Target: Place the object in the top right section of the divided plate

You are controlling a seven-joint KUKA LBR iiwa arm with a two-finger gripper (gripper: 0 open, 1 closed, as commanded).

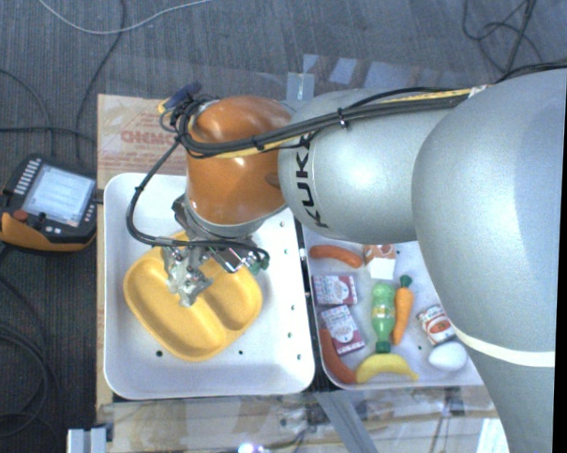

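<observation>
Your gripper (187, 280) hangs over the yellow divided plate (163, 309), fingers pointing down at about the plate's middle, where the ridges between its sections meet. From this angle you cannot tell whether the fingers are apart or together, and nothing can be made out between them, so the object for the plate's top right section cannot be picked out near the gripper.

The plate lies in the left bin (273, 347), a little to the left of its centre, with white floor showing all around it. Above the gripper, the orange band (225, 167) of the arm (454, 181) covers the far part of that bin, and black cables (149, 192) loop down beside it.

In the right bin (326, 368) you have toy food: a sausage (337, 256) at the far end, two red packets (338, 308) below it, a green bottle (382, 314), a carrot (403, 309) just beside the bottle, a banana (386, 367) at the near edge and a white egg (447, 356) to its right.

Left of the bench, a teach pendant (45, 204) sits on the floor.
</observation>
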